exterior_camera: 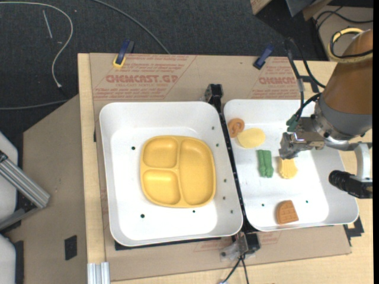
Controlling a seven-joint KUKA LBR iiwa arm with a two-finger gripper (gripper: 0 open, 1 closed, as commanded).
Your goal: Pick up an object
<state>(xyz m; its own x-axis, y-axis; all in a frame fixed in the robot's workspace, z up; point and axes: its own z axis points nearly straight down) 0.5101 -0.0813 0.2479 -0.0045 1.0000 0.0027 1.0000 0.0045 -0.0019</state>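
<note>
The right bin [260, 209] holds several small food items: a brown round piece [236, 126], a pale yellow oval piece [251, 138], a green pickle-like piece [265, 163], a small yellow piece [288, 170] and a brown cracker-like piece [286, 212]. My gripper [288, 151] hangs over the right bin, its tip directly above the small yellow piece. I cannot see anything held in it.
The left bin [118, 135] holds a yellow divided plate [177, 171]. A black clamp [214, 93] sits at the bins' top junction, another fitting [243, 244] at the bottom. The arm's orange band [352, 76] looms over the right bin's far side.
</note>
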